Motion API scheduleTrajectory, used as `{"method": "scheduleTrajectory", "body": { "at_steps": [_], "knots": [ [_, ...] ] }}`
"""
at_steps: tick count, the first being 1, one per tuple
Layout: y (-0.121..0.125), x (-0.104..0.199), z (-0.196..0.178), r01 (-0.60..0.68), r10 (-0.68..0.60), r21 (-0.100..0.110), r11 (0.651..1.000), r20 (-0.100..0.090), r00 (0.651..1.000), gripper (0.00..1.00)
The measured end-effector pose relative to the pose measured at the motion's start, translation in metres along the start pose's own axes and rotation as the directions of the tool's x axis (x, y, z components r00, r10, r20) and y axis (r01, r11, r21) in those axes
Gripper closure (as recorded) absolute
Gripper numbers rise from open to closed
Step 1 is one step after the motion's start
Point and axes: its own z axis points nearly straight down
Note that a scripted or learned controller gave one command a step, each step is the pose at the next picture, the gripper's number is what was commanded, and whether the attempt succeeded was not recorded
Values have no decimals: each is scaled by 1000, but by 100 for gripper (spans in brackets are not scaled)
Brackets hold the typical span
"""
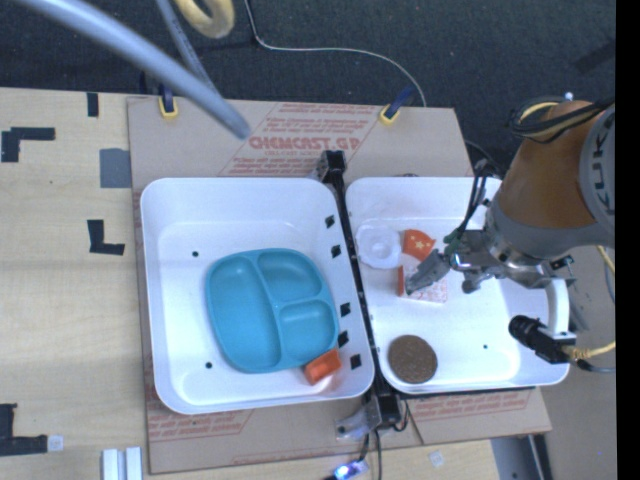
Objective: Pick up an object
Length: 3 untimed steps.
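Observation:
My gripper (447,276) hangs over the middle of the right bin (500,353), fingers spread and open with nothing between them. Its left finger (426,269) sits just above a small pale packet with a red edge (420,290). An orange-red piece (417,240) lies just behind that, next to a clear round cup (378,247) near the divider. A brown round disc (412,358) rests at the bin's front. In the left bin (170,268) lie a blue divided plate (270,308) and a small orange block (322,367) at its front right corner.
The black divider (345,268) runs between the two bins. Both bins stand on a cardboard sheet (300,138). A grey pole (120,38) slants across the top left above the bench. The arm's orange band (545,168) fills the right side.

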Motion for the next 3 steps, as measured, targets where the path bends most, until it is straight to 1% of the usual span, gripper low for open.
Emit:
{"method": "scheduleTrajectory", "body": {
  "at_steps": [1,2,3],
  "knots": [
    [-1,-2,64,0,0,1,1000,-1,1000,0],
    [-1,-2,115,0,0,-8,1000,2,1000,0],
    [0,-2,103,1,-1,-9,1000,2,1000,100]
  ]
}}
